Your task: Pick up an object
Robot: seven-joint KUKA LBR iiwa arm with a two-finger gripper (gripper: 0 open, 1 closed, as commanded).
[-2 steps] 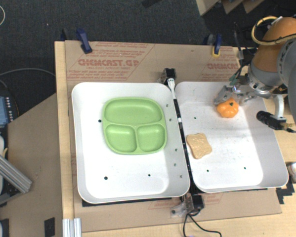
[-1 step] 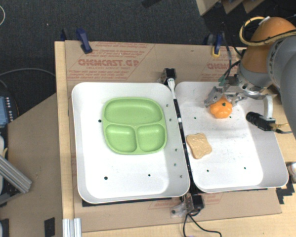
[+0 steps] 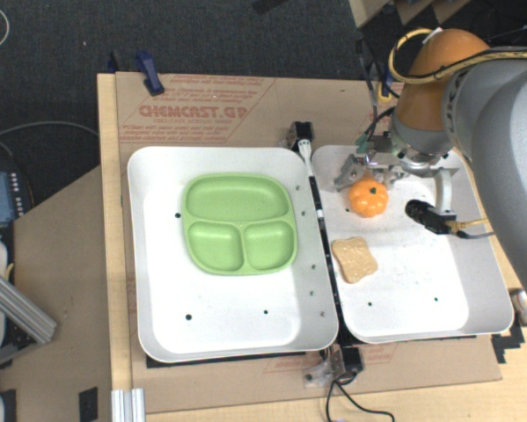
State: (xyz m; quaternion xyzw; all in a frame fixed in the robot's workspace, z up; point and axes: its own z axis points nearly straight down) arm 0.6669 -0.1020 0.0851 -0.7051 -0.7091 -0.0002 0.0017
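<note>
Gripper (image 3: 369, 178) hangs low over the far left part of the right bin (image 3: 421, 280), directly above and against the top of an orange fruit (image 3: 369, 200). From this slanted view it cannot be told whether the tool is released or clenched, nor whether it has any hold on the fruit; the metal parts sit close around the fruit's upper edge.

The orange fruit is small, round and slightly squat, bright orange with a smooth skin, a paler sheen on its upper side and a small dark spot at its crown. It rests on the white floor of the right bin, near that bin's far left corner and close to the dark seam (image 3: 320, 227) that parts the two bins.

Nearer the camera in the same bin, apart from the fruit, lies a bread slice (image 3: 354, 259). It is flat and tan, with a darker crust edge, and is turned at a slight angle beside the seam.

Above the gripper the wrist rises into the orange band (image 3: 439, 69), and the broad grey arm (image 3: 501, 130) fills the right side.

The left bin (image 3: 157, 262) holds a pale green divided plate (image 3: 239, 222), with one long compartment on the far side and two smaller ones on the near side, lying flat near the bin's middle.

Both bins sit on a brown cardboard sheet (image 3: 201, 108) with red printed lettering, and a blue clamp (image 3: 149, 73) grips its far left edge.
</note>
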